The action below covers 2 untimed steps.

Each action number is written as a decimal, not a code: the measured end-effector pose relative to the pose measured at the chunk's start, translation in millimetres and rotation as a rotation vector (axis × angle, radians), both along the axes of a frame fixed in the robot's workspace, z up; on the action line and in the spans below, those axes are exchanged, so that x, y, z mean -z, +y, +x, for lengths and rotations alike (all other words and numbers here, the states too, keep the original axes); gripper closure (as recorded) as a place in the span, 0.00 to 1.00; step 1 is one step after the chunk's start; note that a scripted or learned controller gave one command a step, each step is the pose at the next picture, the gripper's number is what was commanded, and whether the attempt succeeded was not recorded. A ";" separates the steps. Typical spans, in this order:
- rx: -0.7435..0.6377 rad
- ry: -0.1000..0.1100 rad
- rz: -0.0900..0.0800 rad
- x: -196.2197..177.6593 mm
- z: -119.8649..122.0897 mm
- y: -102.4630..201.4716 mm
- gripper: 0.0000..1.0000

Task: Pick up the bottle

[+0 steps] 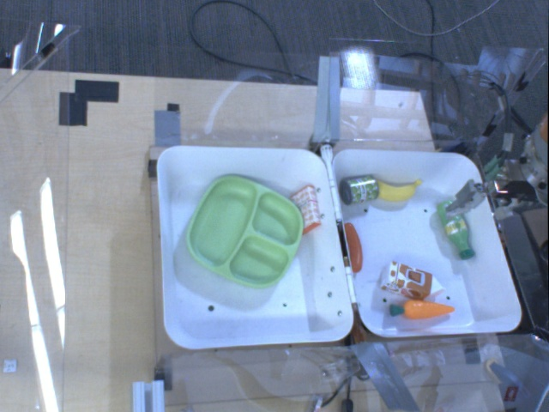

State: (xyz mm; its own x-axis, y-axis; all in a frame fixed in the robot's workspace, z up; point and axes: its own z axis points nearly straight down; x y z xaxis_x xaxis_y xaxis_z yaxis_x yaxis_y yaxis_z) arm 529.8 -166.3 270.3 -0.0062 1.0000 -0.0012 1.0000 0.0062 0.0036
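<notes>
The bottle (457, 233) is small and green with a lighter label. It lies in the right bin (429, 318) close to the right wall, its cap end pointing toward the front. My gripper (470, 197) reaches in from the right and sits just above the bottle's far end, touching or nearly touching it. The bottle still rests on the bin floor.
The right bin also holds a dark can (358, 189), a banana (396, 190), a red sausage-like piece (352, 245) by the divider, a brown and white carton (408, 279) and a carrot (425, 310). The left bin holds a green divided plate (244, 229) and a snack packet (308, 207).
</notes>
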 end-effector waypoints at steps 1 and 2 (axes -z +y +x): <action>-0.039 0.000 0.000 65.8 24.6 -31.9 0.00; 0.025 -0.003 0.000 174.2 60.0 -37.4 0.00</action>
State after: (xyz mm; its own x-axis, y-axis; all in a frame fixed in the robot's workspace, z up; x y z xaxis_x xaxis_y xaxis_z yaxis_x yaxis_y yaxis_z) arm 589.9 -203.7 96.2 0.0191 0.9998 -0.0014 0.9998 -0.0191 0.0069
